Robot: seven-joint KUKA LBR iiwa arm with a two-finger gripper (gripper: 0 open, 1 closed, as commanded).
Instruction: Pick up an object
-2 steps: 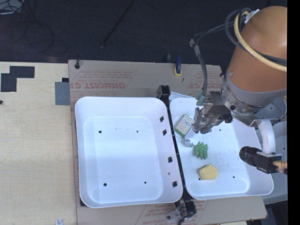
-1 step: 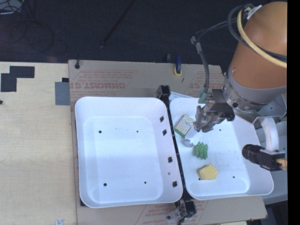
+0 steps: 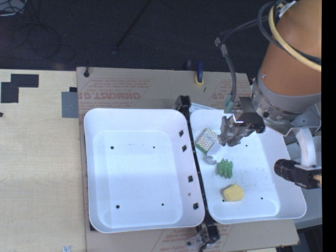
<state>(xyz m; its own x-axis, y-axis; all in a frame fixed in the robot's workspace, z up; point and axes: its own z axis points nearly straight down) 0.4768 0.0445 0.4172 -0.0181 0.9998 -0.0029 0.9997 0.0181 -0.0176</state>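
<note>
The gripper (image 3: 227, 136) hangs in the upper part of the right bin (image 3: 283, 206), right of the frame centre; I cannot tell if it is apart or together, and nothing visibly sits in it. Just beside it on the left lies a dotted green-white block (image 3: 206, 139), probably the target because it is closest. Below, a green piece (image 3: 225, 168) and a yellow piece (image 3: 233, 193) lie apart, which leaves room for descending. The left bin (image 3: 100, 121) takes the frame centre.

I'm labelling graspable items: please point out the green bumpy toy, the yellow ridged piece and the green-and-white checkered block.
green bumpy toy (image 3: 225, 168), camera view, its middle
yellow ridged piece (image 3: 233, 193), camera view, its top face
green-and-white checkered block (image 3: 206, 139), camera view, its patterned face
</note>
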